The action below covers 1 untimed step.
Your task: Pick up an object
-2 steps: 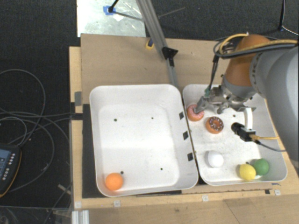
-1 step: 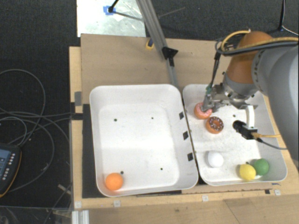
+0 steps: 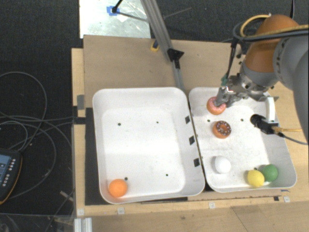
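Note:
My gripper [image 3: 224, 96] hangs over the far left part of the right bin [image 3: 241, 146], its tip right at a pink-frosted donut [image 3: 215, 106] that lies on the bin floor. The gripper covers the donut's upper right edge. Just in front of it lies a brown donut with sprinkles [image 3: 222, 129]. A white ball [image 3: 222, 165] sits nearer the front, and a yellow fruit [image 3: 255, 178] and a green ball [image 3: 270, 172] touch in the front right corner. An orange ball [image 3: 117, 188] rests in the front left corner of the left bin [image 3: 140, 144].
A grey pole [image 3: 161, 30] slants down from the top and ends at the back edge between the bins. A black cable end [image 3: 263, 123] hangs from the arm over the right bin's right side. Cables and a pendant [image 3: 7, 168] lie on the floor at the left.

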### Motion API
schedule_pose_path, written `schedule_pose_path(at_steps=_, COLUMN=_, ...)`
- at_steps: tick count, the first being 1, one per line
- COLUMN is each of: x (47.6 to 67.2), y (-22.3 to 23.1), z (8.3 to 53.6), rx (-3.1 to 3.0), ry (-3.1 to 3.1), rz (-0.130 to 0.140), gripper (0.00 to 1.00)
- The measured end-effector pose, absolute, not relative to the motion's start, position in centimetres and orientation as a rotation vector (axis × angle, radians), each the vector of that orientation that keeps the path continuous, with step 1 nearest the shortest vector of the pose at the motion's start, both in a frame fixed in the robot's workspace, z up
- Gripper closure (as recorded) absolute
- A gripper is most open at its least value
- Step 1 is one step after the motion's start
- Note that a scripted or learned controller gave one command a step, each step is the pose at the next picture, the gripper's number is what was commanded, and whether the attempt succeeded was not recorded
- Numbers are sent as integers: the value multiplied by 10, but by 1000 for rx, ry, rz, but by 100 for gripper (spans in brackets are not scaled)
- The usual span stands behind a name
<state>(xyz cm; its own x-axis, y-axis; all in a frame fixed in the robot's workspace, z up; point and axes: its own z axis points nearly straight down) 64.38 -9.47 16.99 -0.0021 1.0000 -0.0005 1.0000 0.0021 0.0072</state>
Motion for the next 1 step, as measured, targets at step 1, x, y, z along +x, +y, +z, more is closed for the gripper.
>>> schedule_pose_path(at_steps=1, x=648, y=-101, z=233, rx=2212, ry=2220, rz=8, gripper=100)
